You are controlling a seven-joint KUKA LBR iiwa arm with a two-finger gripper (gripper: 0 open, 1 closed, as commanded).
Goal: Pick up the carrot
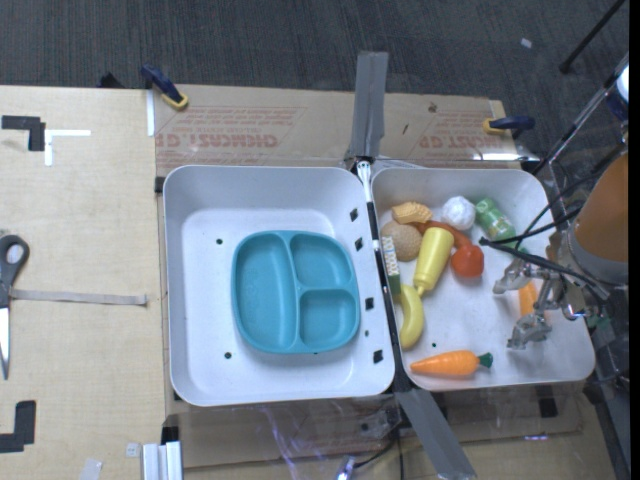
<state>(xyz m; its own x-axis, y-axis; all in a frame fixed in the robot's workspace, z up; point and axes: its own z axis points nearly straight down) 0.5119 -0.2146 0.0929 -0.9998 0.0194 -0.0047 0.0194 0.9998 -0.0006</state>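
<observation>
Right now the carrot point(446, 364) lies flat on the floor of the right bin point(560, 363), lower middle-right of the frame, near that bin's bottom wall. Orange body points left, green stub end points right. Nothing touches it.

Gripper point(528, 313) hangs over the right part of the same bin, up and to the right of the carrot, well apart from it. Fingers point(522, 336) look spread, nothing between them. Something small and orange sits right behind the metal parts; can't tell whether it's a toy or part of the rig. Arm comes in from the right edge, orange band point(607, 223) visible there.

Other stuff in the right bin, clustered upper left of it: yellow bottle point(433, 258) lying at a slant, banana point(410, 315) below it along the divider, tomato point(467, 258) just beside the bottle, brown round thing point(404, 238), pastry point(411, 212), white ball point(459, 211), green bottle point(494, 218).

Left bin point(190, 298) holds a teal divided plate point(296, 291), three compartments, centered.

Tabletop point(80, 368) at left has scissors point(8, 288) at the frame's left edge. Cardboard point(250, 133) behind the bins, held down by two clamps point(164, 84).
</observation>
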